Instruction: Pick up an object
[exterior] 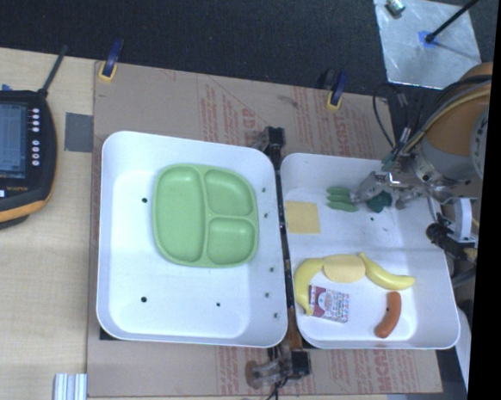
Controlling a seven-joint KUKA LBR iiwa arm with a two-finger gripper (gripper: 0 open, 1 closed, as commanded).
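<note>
The right bin holds several toy foods. A green pod-like piece lies at its back, and my gripper sits low right beside it on the right, with a bit of green showing just under it. A flat yellow square lies near the bin's left wall. Toward the front are a yellow banana, a pale yellow round piece, a curved yellow piece, a white and red packet and a brown sausage.
The left bin carries a green divided plate. A control pendant with a screen rests on the bench at far left. Cables and the arm's orange-banded wrist crowd the right bin's back right corner.
</note>
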